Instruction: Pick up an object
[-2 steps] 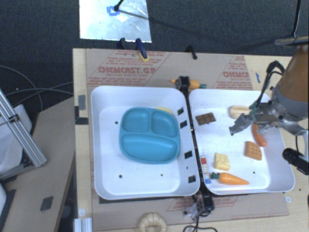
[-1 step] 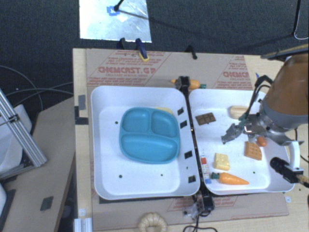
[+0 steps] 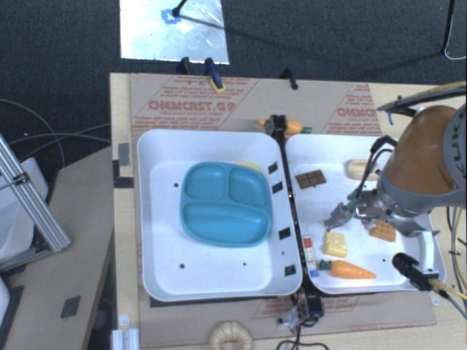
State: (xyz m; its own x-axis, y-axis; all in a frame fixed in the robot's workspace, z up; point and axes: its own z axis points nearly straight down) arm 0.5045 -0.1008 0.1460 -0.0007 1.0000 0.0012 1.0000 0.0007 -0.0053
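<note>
We see the gripper (image 3: 340, 216) low in the right bin (image 3: 321, 152), fingers spread, gripping nothing, just above the cheese wedge (image 3: 336, 243); carrot (image 3: 352, 270) near

Both bins (image 3: 219, 141) are smooth white plastic, slightly glossy. Divided plate (image 3: 225, 203): matt blue plastic. Bench board (image 3: 197, 100): brown printed cardboard, matt. Arm wrist band (image 3: 430, 152): smooth orange casing with a soft sheen. Carrot (image 3: 352, 270): glossy orange plastic
</note>
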